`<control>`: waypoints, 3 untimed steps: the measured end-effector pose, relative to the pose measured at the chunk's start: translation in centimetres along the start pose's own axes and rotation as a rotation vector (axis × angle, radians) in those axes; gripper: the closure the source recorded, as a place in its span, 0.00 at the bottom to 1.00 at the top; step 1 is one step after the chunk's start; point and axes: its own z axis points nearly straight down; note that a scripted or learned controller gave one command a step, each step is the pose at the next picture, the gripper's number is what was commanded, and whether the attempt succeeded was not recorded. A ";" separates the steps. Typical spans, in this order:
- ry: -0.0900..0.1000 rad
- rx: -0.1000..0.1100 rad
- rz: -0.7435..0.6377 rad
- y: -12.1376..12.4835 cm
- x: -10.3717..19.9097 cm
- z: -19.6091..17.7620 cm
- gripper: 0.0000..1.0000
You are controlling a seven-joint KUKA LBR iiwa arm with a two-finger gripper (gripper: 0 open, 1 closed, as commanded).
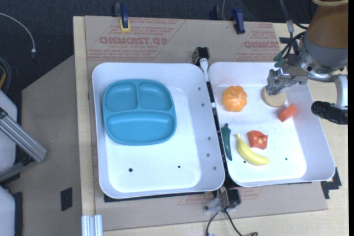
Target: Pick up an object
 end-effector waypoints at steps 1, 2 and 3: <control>0.000 0.001 0.000 -1.5 4.9 1.3 1.00; 0.000 0.000 -0.001 -2.9 9.8 2.3 1.00; -0.001 -0.004 -0.001 -3.4 14.9 1.2 1.00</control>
